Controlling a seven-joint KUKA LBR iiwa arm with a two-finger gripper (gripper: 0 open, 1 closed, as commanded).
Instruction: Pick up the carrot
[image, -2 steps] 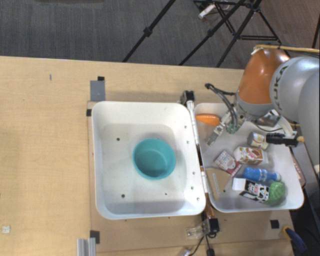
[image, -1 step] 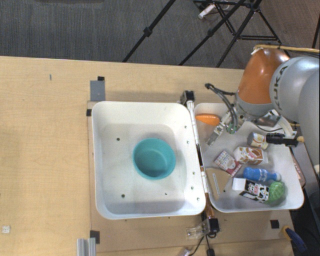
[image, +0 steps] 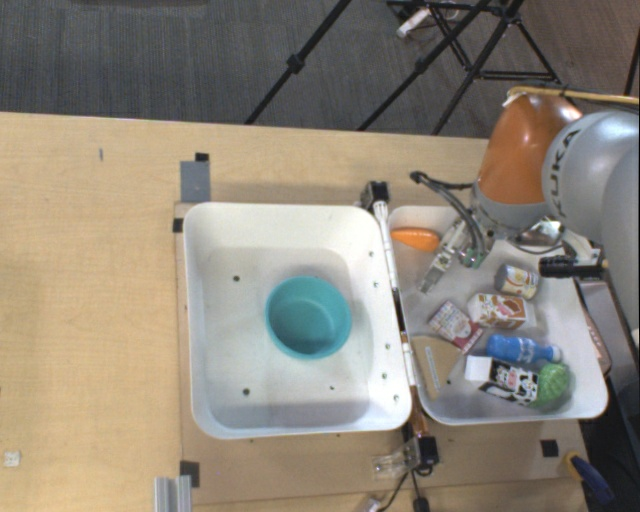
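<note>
Approach step: gripper (image: 447, 262) hovers just beside carrot (image: 415, 238) at right bin's (image: 590, 400) far-left corner, fingers apart, nothing held. Next: shift left, descend, straddle carrot, close.

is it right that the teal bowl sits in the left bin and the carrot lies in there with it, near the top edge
Not quite. The teal bowl does sit in the left bin, but the carrot lies in the right bin, near its top edge, with the gripper close beside it. The camera view shows this.
</note>
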